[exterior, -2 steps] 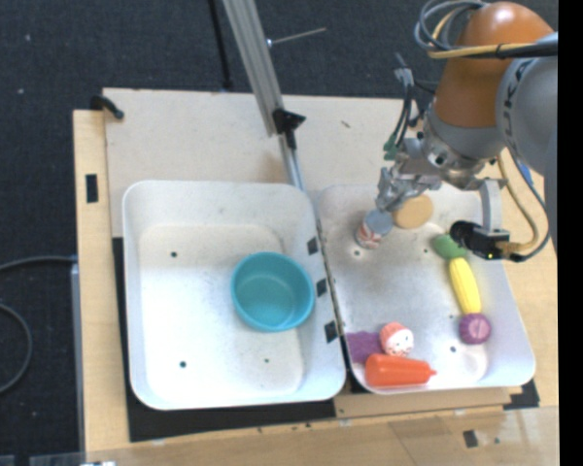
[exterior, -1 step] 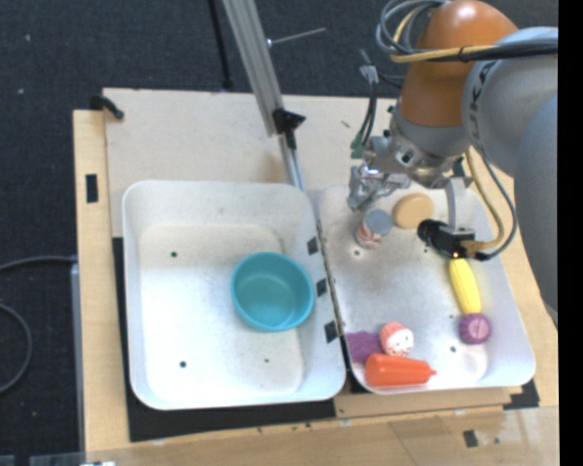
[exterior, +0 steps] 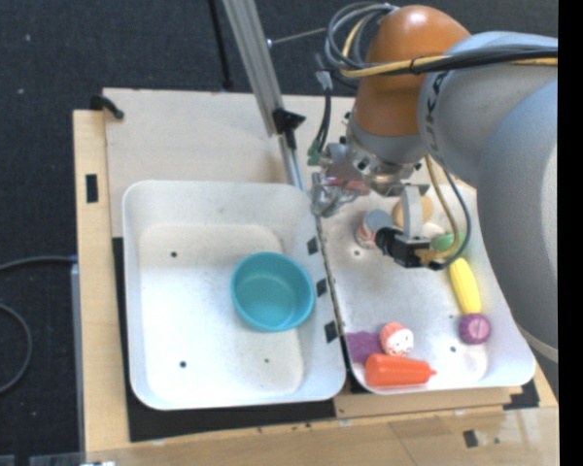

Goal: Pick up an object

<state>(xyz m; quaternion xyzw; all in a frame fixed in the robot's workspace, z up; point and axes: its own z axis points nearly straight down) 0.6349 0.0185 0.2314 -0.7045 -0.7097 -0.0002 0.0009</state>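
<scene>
My gripper [exterior: 328,194] hangs over the far left corner of the right bin [exterior: 510,357], close to the wall between the two bins. Just to its right, a small grey and pink object [exterior: 373,229] lies on the bin floor, partly hidden by the wrist. A yellow banana-like piece [exterior: 463,283] and a purple round thing [exterior: 474,329] lie along the bin's right side. At the near edge sit an orange carrot [exterior: 398,369], a purple piece [exterior: 361,342] and a small pink and white figure [exterior: 397,338]. I see nothing held in the gripper.
In the left bin [exterior: 151,260], a blue bowl [exterior: 272,291] stands upright near its right wall. A slanted metal rail [exterior: 257,66] rises behind the bins. The big grey arm covers the far right part of the right bin.
</scene>
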